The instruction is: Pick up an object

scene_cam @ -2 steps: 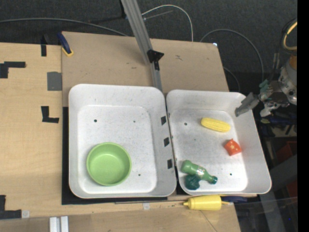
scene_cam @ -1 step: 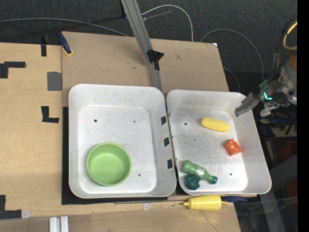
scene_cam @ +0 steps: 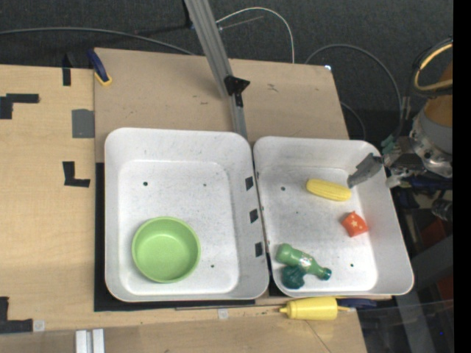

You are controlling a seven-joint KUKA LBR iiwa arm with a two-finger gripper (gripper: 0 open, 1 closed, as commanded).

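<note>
Gripper: the gripper (scene_cam: 366, 170) sits at the upper right of the right bin (scene_cam: 327, 147), over its rim region, just right of the yellow corn; whether it is wide or narrow I cannot tell, and nothing is seen held in it
Nearest thing: yellow corn (scene_cam: 329, 190), lying in the upper middle of the right bin, just left of and slightly below the gripper tip, almost touching it
Long axis: the corn lies roughly left to right across the frame, its right end dipping a little lower and pointing toward the gripper
Key relation: judged from this, a grasp would need a short shift left and down, with the closing direction set across the corn's short side
Other things in right bin: orange block (scene_cam: 355, 224) below the gripper, right of centre; green bottle (scene_cam: 301, 261) near the bottom edge
Left bin: the left bin (scene_cam: 176, 142) holds a green bowl (scene_cam: 166, 249) at its lower left, well apart from the gripper
Outside bins: yellow bottle (scene_cam: 313, 309) on the bench (scene_cam: 169, 87), just below the right bin
Task stage: nothing lifted yet, by the look of it
</note>
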